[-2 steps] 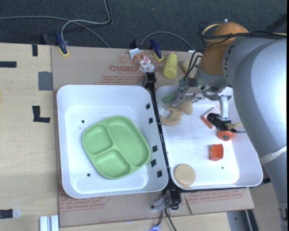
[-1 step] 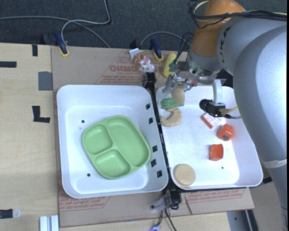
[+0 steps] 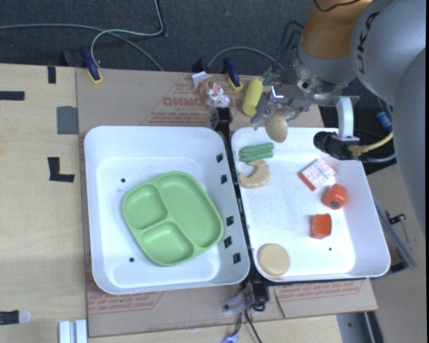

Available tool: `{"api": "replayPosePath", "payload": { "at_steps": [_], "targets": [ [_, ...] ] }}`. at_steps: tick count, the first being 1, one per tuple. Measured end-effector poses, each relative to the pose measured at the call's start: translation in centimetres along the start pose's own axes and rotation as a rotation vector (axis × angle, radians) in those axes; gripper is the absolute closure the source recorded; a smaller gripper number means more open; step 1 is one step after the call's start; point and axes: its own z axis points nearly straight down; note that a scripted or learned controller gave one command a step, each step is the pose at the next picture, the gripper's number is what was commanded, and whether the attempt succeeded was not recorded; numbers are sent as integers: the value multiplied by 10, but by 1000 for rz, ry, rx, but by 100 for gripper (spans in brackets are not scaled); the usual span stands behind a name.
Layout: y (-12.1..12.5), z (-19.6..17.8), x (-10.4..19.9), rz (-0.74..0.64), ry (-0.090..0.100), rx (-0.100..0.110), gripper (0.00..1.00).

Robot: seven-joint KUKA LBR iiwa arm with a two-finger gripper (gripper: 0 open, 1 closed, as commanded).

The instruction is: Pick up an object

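My gripper hangs over the far edge of the right bin, its fingers shut on a tan, potato-like lump that hangs just below them. In that bin lie a green pod, a tan croissant shape, a white and red box, an orange-red cylinder, a red block and a round tan bun.
The left bin holds a green divided plate. Behind the bins, a yellow item and a small red and white item lie on the cardboard. Cables run across the back, and the arm's body looms at the upper right.
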Motion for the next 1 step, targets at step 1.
{"api": "replayPosePath", "payload": {
  "at_steps": [1],
  "targets": [
    [-40,91,23,1,1,7,100]
  ]
}}
